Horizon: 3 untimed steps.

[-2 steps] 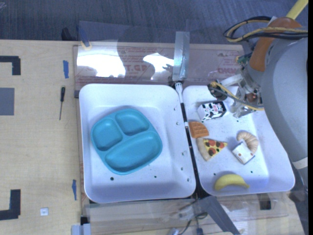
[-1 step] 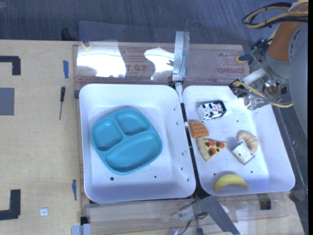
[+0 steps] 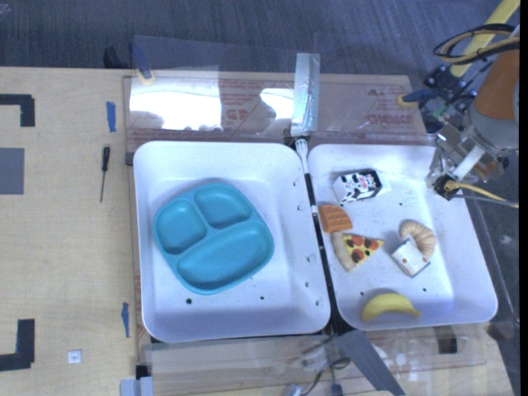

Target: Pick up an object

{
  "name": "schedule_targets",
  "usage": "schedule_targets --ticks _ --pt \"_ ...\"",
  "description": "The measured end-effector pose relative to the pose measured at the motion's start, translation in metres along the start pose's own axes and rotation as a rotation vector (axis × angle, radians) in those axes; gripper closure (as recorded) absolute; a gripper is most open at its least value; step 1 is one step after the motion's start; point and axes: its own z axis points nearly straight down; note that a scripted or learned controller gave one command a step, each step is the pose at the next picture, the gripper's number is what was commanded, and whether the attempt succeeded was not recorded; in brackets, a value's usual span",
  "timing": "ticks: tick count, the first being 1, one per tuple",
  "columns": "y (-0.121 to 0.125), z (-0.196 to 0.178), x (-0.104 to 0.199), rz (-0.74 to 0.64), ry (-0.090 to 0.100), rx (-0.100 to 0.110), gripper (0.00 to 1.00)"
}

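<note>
The right bin [image 3: 474, 291] holds a black-and-white cow-patterned toy [image 3: 358, 186], an orange waffle piece [image 3: 335, 219], a pizza slice [image 3: 356, 248], a croissant [image 3: 419, 235] resting against a small white block [image 3: 408, 259], and a yellow banana [image 3: 389, 305]. My gripper [image 3: 452, 170] hovers over the far right edge of this bin, to the right of the cow toy and above the croissant. Nothing shows in its grasp.
The left bin [image 3: 153, 304] carries a blue divided plate [image 3: 214, 236]. A metal divider post [image 3: 305, 97] stands behind the seam between the bins. A screwdriver [image 3: 104, 170] lies on the wooden bench at the left.
</note>
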Motion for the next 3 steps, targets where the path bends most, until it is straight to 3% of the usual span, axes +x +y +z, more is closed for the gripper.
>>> schedule_targets --ticks 1,2,3 --pt "-0.047 0.005 0.041 -0.026 0.003 0.000 1.00" --pt "-0.058 0.002 0.035 -0.321 0.002 -0.002 1.00" --pt "-0.099 -0.031 0.081 -0.215 0.005 -0.006 1.00"
